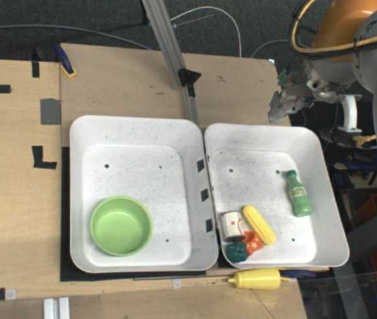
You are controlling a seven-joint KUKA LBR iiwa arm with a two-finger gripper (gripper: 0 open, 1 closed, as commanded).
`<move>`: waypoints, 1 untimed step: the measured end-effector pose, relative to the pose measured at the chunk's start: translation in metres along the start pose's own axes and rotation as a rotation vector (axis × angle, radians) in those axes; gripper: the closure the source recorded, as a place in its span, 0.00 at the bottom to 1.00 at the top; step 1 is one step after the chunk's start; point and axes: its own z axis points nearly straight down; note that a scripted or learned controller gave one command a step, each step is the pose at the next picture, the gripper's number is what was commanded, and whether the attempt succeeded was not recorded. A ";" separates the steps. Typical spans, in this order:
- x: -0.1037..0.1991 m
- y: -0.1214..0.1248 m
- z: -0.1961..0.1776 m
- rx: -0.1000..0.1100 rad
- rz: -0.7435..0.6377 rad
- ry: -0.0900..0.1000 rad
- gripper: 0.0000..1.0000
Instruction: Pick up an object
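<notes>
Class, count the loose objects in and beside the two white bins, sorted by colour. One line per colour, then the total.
Green: 2, the bowl and the bottle
Yellow: 2, the corn cob and the mustard bottle lying outside the bins
White: 1, the small can
Red and teal: 1, a small toy, too small to name
Total: 6
</notes>
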 end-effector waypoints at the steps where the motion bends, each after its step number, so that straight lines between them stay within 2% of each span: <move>1: 0.051 -0.023 -0.005 0.003 -0.003 0.001 1.00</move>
